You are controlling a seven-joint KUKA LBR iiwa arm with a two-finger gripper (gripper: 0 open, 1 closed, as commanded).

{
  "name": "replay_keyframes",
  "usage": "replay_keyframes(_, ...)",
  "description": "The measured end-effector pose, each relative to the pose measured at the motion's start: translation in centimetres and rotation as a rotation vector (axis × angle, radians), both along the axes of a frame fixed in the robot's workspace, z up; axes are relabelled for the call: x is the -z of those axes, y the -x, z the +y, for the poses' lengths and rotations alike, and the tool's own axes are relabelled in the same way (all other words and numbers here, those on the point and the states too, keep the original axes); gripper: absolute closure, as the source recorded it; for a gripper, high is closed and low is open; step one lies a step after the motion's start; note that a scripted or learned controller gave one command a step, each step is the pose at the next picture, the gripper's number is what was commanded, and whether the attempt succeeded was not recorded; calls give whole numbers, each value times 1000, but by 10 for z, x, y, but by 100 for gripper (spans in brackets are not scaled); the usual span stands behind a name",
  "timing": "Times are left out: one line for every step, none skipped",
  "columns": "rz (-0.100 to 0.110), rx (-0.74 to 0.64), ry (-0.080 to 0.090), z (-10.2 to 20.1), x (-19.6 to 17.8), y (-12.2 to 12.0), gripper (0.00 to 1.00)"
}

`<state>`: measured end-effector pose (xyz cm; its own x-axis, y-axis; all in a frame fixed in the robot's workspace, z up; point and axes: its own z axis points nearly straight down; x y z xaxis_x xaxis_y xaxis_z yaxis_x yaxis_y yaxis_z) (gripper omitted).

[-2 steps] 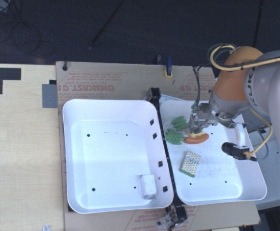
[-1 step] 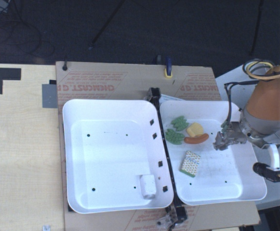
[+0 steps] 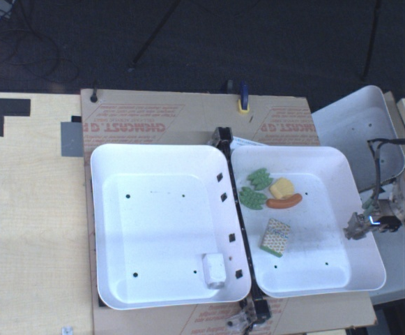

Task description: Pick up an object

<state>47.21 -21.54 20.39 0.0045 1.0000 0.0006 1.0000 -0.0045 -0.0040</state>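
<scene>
Because the end effector [image 3: 364, 222] sits at the right bin's [image 3: 359, 260] right rim, away from every object and too small to tell if it is released or clenched, a descent here could strike the wall. The green pieces [image 3: 256, 189], yellow block [image 3: 281, 187] and orange sausage [image 3: 284, 201] lie touching at that bin's far left, so a grab may push them apart; the patterned sponge [image 3: 276, 236] stands freer. The cardboard [image 3: 153, 121] under the bins bears mirrored red print, apparently "CHEMCAST GP".
</scene>
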Motion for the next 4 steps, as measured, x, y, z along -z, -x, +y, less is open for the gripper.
replay_keyframes(-15,-9,4,26,-146,-24,100)
replay_keyframes(-1,-10,0,119,-133,-42,100)
replay_keyframes(0,-9,0,185,-123,-60,100)
replay_keyframes(-4,-7,1,217,-64,-129,100)
